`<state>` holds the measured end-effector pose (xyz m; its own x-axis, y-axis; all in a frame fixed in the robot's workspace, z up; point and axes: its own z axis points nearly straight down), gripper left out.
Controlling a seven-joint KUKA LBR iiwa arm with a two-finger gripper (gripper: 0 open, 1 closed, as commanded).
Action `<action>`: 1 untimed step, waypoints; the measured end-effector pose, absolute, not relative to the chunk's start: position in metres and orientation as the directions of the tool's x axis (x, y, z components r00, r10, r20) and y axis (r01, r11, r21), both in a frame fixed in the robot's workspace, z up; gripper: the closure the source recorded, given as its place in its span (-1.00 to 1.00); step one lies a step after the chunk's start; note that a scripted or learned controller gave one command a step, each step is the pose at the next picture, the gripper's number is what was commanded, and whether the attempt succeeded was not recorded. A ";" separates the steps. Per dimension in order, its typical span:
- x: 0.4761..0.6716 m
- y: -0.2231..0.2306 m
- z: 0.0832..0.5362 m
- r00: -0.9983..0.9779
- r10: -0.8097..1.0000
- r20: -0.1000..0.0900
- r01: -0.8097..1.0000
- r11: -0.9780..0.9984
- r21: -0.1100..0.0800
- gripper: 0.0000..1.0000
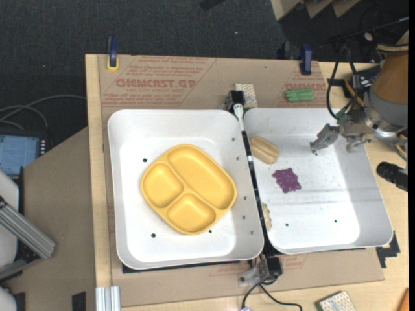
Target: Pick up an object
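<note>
We see a tan bread roll lying slantwise by the right bin's left edge; the gripper hangs spread, holding nothing.

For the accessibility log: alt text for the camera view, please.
Two white bins sit side by side on a bench: the left bin holds a yellow divided plate, the right bin a tan object and a purple object. The gripper hangs over the right bin's far right part.

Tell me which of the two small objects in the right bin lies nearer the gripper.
The purple object, lying out on the right bin's floor, is slightly nearer the gripper. The tan object sits farther away against the bin's left wall.
</note>
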<state>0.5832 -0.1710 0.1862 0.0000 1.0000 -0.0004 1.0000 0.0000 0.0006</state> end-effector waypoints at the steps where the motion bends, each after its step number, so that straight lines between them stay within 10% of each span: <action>1: 0.671 -0.157 0.082 -0.005 1.000 -0.003 1.000 0.005 0.010 -1.00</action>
<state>0.6709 -0.1569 0.0823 -0.0046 1.0000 -0.0027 0.9999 0.0047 0.0101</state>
